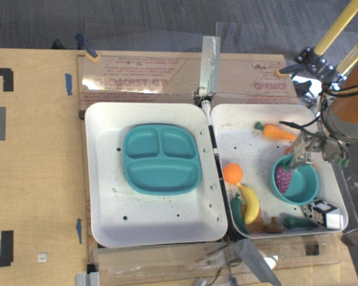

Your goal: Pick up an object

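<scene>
Two shallow white bins sit side by side on a wooden bench, seen from above at a slant. The left bin holds a teal divided plate, lying flat near its middle.

My arm enters from the right, and my gripper hangs over the right bin, at the upper rim of a teal bowl. My fingers point down toward the bowl's left side, just above a purple bunch of grapes that rests inside the bowl against its left wall. I cannot tell how far apart my fingers are, nor whether they touch the grapes or the rim; cables and metal parts blur together there.

Just above my gripper lies an orange carrot. Near the bin's left wall sit an orange ball and, below it, a yellow banana. A small black and white box lies in the lower right corner, beside a dark green item I cannot identify.
</scene>
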Robot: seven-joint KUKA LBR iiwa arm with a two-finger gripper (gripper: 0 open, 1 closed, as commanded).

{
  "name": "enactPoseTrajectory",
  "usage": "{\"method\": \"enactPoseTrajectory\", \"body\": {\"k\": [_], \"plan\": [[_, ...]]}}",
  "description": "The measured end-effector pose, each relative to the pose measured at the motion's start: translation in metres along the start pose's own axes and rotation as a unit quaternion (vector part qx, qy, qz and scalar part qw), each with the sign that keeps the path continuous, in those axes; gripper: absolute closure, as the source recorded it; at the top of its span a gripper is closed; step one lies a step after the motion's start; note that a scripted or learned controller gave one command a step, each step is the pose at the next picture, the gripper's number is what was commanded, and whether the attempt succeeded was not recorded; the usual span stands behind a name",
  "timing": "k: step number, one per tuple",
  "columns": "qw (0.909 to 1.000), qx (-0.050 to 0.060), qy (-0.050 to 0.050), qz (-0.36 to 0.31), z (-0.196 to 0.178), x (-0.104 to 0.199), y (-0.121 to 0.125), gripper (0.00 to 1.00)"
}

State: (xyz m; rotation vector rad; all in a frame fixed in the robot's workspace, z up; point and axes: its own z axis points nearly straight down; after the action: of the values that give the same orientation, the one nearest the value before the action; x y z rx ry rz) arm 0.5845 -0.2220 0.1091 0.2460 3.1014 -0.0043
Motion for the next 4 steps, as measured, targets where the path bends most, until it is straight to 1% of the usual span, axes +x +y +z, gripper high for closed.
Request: {"method": "enactPoseTrajectory", "body": {"k": [1, 2, 3, 4], "plan": [[0.9913, 0.002, 0.008, 0.131, 0.017, -0.058, 0.008, 1.0], [0.9893, 0.002, 0.01, 0.146, 0.015, 0.024, 0.0, 1.0], [0.9893, 0.002, 0.008, 0.145, 0.018, 0.024, 0.0, 0.0], [0.9907, 0.0, 0.007, 0.136, 0.019, -0.022, 0.053, 0.0]]}}
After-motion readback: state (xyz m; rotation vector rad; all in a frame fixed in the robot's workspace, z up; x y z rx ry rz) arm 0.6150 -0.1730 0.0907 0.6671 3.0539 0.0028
